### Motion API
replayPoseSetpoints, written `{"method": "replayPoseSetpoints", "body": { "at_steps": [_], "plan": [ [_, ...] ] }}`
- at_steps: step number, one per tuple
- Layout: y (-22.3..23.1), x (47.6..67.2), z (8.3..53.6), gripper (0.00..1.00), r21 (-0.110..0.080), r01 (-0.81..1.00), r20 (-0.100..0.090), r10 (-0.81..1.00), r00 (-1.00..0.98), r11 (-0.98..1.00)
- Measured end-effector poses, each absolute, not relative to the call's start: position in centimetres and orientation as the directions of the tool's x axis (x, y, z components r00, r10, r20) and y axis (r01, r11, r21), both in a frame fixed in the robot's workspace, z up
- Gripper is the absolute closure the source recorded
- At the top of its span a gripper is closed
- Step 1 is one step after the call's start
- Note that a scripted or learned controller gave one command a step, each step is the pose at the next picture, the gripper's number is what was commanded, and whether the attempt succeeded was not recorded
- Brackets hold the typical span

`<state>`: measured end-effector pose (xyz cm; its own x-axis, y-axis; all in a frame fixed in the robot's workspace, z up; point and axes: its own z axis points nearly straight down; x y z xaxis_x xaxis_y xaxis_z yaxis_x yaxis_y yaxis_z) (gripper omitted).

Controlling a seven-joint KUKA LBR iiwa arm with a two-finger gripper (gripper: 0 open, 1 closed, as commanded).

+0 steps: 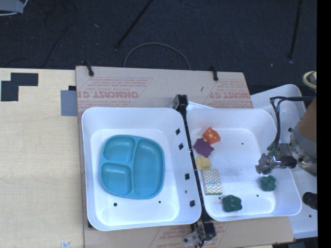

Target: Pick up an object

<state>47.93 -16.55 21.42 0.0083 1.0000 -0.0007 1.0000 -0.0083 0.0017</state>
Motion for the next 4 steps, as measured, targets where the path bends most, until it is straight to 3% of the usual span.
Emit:
{"method": "replayPoseSetpoints", "body": {
  "at_steps": [1,4],
  "plan": [
    [-16.6,48.0,25.0,1.00,0.002,1.000,0.000,1.000,-0.001,0.001],
    [-1.1,48.1,25.4,1.00,-0.003,1.000,0.002,1.000,-0.005,0.005]
  ]
}}
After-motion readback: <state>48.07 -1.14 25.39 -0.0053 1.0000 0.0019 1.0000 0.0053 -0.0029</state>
